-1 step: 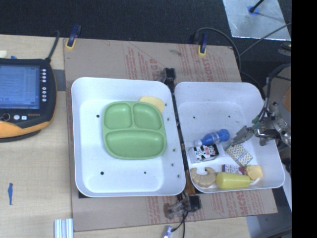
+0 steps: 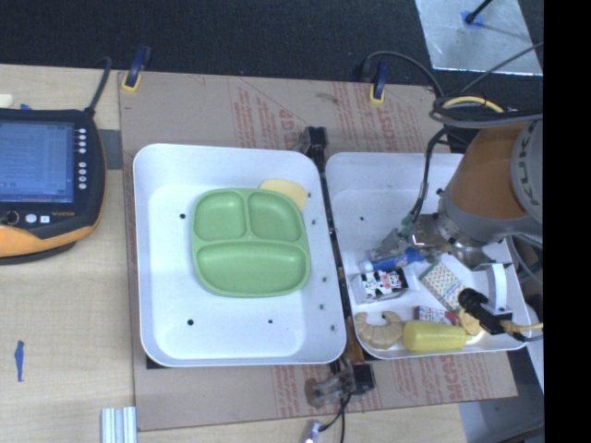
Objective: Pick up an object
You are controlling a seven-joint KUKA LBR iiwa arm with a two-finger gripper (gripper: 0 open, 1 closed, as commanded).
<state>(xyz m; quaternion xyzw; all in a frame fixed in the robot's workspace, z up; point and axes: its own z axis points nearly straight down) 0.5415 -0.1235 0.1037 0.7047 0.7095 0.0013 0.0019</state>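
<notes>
Right bin (image 2: 388,178), near end: a cluster of small objects. Yellow oblong item (image 2: 434,338), long axis running left to right along the bin's near rim, with a pale curved piece (image 2: 379,329) touching its left end and a small printed packet (image 2: 383,281) just beyond. Gripper (image 2: 404,250) hovers over the packet, so the yellow item lies nearer the camera; whether it is open cannot be told. Left bin (image 2: 157,266): green divided plate (image 2: 249,243).
</notes>
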